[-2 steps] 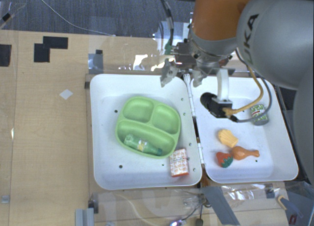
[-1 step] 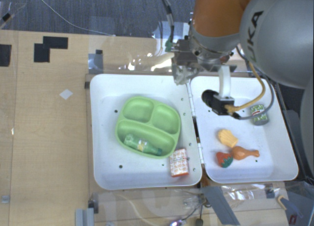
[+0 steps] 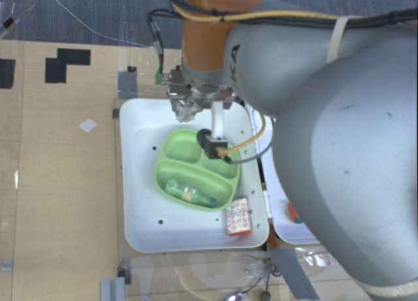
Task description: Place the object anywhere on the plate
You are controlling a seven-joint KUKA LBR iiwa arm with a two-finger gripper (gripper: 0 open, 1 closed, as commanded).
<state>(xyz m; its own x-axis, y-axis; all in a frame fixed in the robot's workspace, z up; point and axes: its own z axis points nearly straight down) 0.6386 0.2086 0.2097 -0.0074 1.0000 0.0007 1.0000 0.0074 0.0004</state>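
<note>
A translucent green plastic bottle [image 3: 189, 194] is laid flat in the long compartment of a glossy green divided plate [image 3: 175, 151], within the left white bin [image 3: 140, 222]. The gripper [image 3: 189, 109] is poised over the plate's far rim, and whether it is open cannot be told.

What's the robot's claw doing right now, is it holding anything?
Gripper: cannot be told from this view; it hangs at the rim of the green divided plastic plate.

Red-and-white packet [image 3: 238, 217] in left bin [image 3: 140, 228], near-right corner. Small red thing [image 3: 292, 213] in right bin [image 3: 282, 229], mostly hidden. Black shapes [image 3: 65, 64] on bench [image 3: 59, 182], far left.
</note>
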